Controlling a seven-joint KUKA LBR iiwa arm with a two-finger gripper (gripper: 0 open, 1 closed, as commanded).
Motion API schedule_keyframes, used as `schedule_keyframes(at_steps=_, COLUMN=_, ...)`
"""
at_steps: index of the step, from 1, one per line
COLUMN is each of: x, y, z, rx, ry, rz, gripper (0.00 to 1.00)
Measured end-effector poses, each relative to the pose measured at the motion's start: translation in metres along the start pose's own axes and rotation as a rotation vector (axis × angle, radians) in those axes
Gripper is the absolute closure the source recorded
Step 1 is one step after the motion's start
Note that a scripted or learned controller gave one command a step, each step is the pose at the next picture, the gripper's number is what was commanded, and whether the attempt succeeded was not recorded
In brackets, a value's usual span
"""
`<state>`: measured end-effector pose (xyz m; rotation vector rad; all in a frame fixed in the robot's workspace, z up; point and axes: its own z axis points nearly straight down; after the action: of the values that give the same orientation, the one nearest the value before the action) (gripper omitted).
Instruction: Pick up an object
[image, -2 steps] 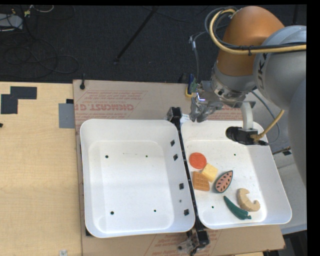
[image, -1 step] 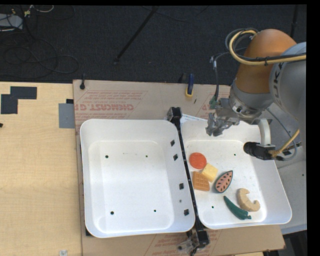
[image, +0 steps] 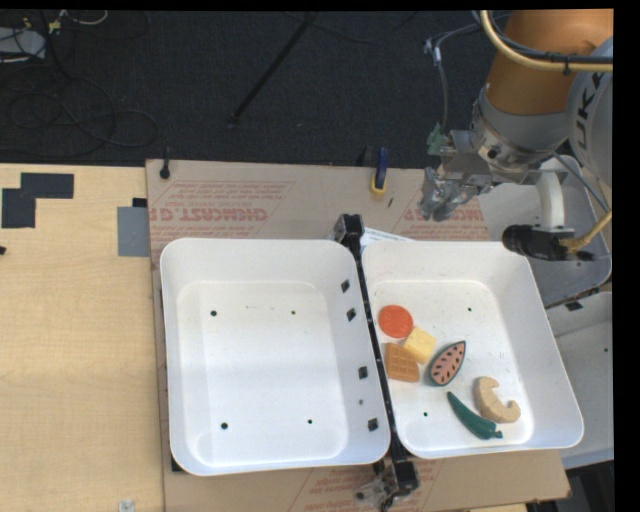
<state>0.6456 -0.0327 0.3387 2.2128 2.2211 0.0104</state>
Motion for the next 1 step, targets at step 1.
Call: schedule_keyframes(at_steps=1, x=-0.0328, y=-0.0161, z=0.0739, rx=0.019, ry=-0.001, rz=0.007, gripper=1.0)
